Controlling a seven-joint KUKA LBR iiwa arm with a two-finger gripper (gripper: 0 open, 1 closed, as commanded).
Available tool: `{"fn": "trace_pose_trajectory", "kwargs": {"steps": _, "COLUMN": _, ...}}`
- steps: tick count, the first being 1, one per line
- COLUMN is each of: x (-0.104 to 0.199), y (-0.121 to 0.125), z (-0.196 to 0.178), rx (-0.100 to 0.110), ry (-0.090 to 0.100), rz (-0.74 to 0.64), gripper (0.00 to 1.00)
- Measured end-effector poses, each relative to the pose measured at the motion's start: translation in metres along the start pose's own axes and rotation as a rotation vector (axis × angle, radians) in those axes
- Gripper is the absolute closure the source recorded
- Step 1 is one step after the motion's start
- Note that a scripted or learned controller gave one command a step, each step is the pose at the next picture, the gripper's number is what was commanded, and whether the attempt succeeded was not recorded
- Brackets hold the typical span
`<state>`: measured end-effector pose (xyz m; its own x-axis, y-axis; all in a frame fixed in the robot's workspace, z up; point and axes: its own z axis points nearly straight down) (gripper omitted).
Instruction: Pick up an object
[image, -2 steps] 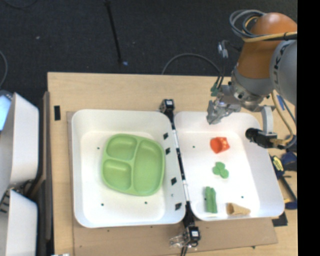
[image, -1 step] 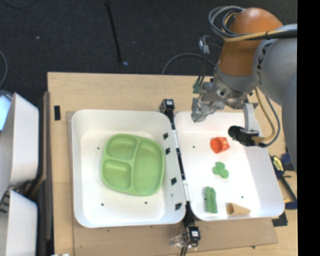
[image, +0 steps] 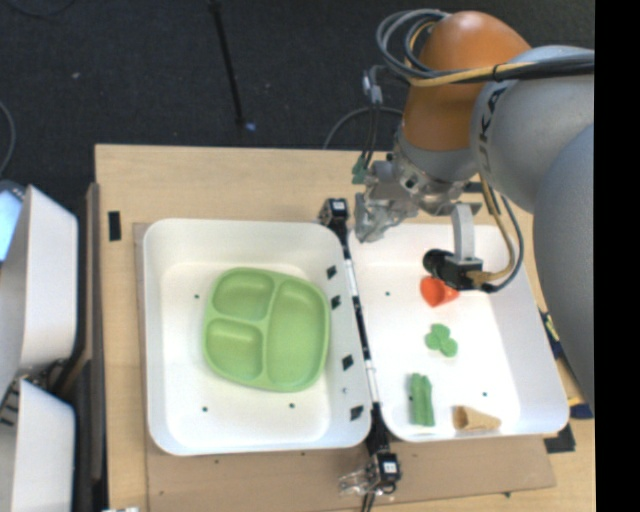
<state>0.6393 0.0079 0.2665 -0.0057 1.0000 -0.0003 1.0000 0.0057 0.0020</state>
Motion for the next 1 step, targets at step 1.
{"fn": "trace_pose_trajectory", "kwargs": {"steps": 1, "x": 0.0517, "y": -0.0016, "z": -0.0044, "rx": 0.000, "ry": 0.001, "rz": -0.001, "gripper": 1.00}}
